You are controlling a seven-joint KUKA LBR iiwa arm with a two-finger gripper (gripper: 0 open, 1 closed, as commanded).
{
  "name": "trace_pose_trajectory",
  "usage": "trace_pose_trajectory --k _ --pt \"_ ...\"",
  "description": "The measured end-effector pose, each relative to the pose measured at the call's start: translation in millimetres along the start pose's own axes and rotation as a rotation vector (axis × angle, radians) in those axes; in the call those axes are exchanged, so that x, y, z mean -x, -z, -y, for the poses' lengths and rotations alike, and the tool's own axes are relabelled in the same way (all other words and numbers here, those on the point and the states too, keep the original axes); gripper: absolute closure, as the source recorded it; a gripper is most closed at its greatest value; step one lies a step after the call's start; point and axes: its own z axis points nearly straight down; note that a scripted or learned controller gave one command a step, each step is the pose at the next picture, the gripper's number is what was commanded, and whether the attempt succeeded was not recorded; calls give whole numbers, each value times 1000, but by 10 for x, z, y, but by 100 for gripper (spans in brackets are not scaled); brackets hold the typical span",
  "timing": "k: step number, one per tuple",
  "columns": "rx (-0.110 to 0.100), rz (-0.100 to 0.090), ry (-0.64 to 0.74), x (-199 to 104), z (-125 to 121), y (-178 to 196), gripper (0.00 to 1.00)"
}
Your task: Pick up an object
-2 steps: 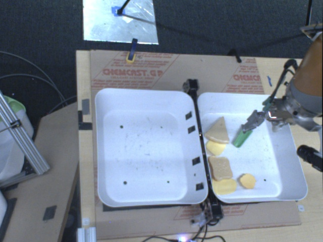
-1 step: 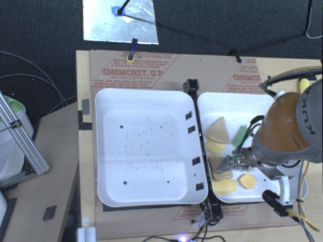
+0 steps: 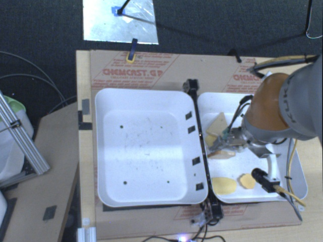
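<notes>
In the camera view, two white bins are seen side by side on the worktop (image 3: 151,64). The left bin (image 3: 108,110) is seen beside the right bin (image 3: 298,180), which holds the objects. The end effector (image 3: 220,141) is lowered into the right bin near its left wall, over a tan wedge (image 3: 217,123) and a pale flat piece (image 3: 223,154); how far it is open cannot be told. A yellow oval piece (image 3: 224,185) and a small yellow chunk (image 3: 247,181) lie at the near side.
</notes>
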Motion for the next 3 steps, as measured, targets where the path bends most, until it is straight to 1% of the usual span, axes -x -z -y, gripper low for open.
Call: trace_pose_trajectory --k 1,2,3 --pt "-4 -1 -2 9 26 101 100" --pt "0 -4 6 -836 271 999 100" --pt "7 -4 4 -1149 518 2121 100"
